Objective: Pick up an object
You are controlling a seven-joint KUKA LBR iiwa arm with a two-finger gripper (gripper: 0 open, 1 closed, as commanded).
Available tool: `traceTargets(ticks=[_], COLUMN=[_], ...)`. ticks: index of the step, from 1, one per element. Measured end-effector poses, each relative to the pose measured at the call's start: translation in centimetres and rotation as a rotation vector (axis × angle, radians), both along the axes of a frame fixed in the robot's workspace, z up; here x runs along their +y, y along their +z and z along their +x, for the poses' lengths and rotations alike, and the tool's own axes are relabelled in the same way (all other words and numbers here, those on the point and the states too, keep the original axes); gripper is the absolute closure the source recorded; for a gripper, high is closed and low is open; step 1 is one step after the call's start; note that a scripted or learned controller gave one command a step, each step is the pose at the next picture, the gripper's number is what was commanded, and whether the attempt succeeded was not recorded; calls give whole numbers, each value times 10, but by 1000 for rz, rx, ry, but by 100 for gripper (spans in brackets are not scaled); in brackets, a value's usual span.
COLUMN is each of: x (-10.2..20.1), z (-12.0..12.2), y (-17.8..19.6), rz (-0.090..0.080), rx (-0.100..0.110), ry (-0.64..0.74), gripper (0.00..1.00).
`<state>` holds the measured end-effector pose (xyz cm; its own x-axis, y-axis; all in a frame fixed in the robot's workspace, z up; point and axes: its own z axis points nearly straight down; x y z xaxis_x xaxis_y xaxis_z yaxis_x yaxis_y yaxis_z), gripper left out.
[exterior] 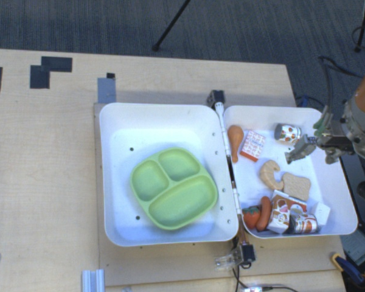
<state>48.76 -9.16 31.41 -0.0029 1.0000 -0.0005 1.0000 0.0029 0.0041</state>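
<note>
Two shallow white plastic bins sit side by side on a pale wooden surface (42,163). The left bin (118,126) has smooth round corners and holds a green plastic plate (174,188) with three scooped-out parts, two small and one long. The right bin (344,199) holds a jumble of toy food. A smooth orange carrot (235,137) lies near the top left, just beside a small flat box (252,145) with red and white squares. A little round can (287,132) lies on its side near the top. In the middle is a tan bitten cookie shape (270,174), touching a flat brown bread slice (297,186). At the bottom lie a red sausage (264,213), a tomato (252,214), a white and red carton (282,215) and another can (303,225), all close together. The grey metal claw (310,146) hangs over the right side of this bin, near the top can. Its fingers are spread apart with nothing between them.
</note>
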Motion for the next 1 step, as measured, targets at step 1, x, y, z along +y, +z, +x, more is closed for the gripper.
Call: traceTargets(ticks=[1], x=[33], z=[-2], y=[-131], rz=[1], rx=[6], ry=[0], gripper=[0])
